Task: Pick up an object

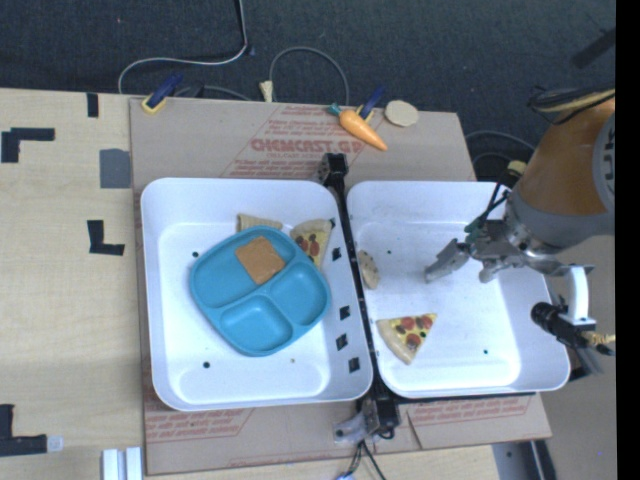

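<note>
The grey metal tool (pixel 447 262) hangs over the right white bin (pixel 500 368), gripping nothing; a toy pizza slice (pixel 406 334) lies just below-left.

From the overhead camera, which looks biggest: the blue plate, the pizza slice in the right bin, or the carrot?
1. Blue plate, clearly largest.
2. Pizza slice.
3. Carrot, though it looks close to the pizza slice, so that order is unsure.

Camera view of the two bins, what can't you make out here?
- Gripper: too small and blurred to tell how its fingers stand.
- Item behind the blue divided plate: mostly hidden by the plate's rim, identity unclear.
- Small piece by the right bin's left wall: too small to identify.
- Arm: cut off by the right edge.
</note>
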Motion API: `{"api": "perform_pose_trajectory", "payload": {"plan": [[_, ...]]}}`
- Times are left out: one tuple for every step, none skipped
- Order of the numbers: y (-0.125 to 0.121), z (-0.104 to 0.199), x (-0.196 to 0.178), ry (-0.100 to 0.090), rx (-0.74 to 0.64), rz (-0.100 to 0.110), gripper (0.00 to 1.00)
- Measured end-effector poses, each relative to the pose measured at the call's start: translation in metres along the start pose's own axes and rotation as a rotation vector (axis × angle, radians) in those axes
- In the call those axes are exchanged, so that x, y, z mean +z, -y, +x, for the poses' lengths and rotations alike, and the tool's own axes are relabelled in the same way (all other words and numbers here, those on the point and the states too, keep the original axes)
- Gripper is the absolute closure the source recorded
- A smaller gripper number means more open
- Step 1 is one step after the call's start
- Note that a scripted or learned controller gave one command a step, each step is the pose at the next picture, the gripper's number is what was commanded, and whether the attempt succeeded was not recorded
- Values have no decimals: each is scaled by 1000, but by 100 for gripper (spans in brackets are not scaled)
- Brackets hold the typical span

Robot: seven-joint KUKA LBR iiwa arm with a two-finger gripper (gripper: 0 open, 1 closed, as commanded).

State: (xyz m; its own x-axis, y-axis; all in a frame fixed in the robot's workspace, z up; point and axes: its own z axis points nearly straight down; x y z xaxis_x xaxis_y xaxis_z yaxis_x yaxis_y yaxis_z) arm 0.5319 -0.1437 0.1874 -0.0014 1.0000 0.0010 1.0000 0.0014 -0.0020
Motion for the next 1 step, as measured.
{"api": "perform_pose_trajectory", "payload": {"plan": [[39,28,104,3,3,-11,0]]}}
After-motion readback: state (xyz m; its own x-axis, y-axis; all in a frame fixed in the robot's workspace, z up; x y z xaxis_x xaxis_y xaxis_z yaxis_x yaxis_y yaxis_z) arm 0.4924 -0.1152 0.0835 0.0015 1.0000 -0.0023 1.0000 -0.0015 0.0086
